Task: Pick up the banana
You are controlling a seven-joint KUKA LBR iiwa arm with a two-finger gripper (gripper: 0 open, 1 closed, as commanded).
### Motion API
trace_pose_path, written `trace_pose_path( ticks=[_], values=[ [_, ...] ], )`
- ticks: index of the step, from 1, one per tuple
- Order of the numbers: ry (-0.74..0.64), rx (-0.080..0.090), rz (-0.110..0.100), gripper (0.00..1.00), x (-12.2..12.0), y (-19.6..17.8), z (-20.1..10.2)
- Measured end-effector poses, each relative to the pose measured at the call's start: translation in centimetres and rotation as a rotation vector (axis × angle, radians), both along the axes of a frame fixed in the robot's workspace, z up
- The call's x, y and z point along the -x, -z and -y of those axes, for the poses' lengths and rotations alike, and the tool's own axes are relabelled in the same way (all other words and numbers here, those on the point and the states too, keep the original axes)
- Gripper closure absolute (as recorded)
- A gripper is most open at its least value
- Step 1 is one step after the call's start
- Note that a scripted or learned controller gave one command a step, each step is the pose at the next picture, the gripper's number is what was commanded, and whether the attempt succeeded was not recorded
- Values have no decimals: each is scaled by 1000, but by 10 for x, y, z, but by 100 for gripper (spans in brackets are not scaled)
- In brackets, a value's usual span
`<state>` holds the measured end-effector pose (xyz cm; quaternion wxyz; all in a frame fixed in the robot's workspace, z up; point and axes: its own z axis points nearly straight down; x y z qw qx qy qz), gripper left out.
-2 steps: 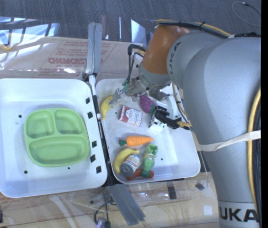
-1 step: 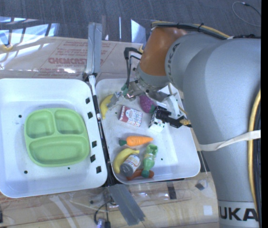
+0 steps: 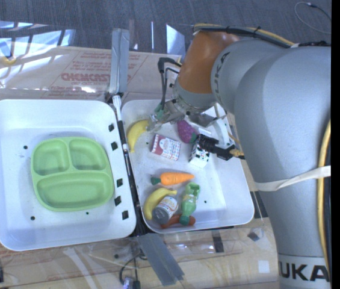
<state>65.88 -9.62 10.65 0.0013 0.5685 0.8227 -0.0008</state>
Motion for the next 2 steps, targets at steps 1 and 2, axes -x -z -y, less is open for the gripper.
trace_pose_path(
  ticks=[1,2],
  values=[
    [0,0,0,0,0,0,0],
    [129,0,-4,0,2,11,5]
  ],
)
